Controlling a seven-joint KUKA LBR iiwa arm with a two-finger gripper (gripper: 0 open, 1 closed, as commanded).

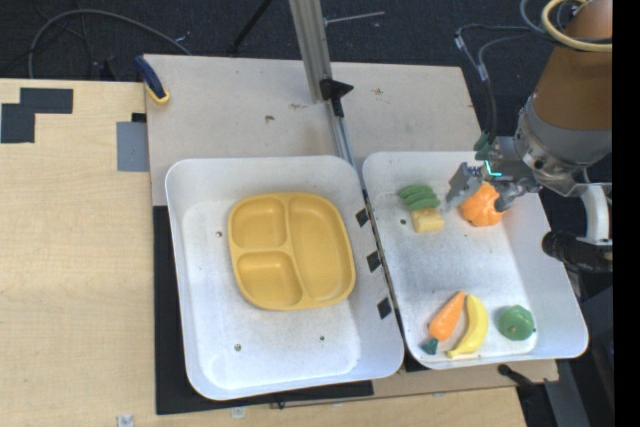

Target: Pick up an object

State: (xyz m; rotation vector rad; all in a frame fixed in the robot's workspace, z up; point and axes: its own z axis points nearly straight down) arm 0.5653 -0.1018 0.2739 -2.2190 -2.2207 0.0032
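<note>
My gripper (479, 198) hangs over the far part of the right bin (556, 340), reaching in from the right. It is open, with one grey finger (461, 184) left of an orange toy fruit (482, 208) and the other at the fruit's right. The fruit sits low between the fingertips, and a small gap shows on its left side. Just to the left lie a green toy vegetable (417, 195) and a pale yellow block (428, 222). At the near end of the same bin are a carrot (447, 316), a banana (471, 327) and a green apple (516, 322).
The left bin (196, 335) holds a yellow divided plate (292, 249). A metal post (308, 25) rises behind the bins. Black clips (372, 260) join the two bins along the middle wall. The wooden bench top (70, 255) lies to the left.
</note>
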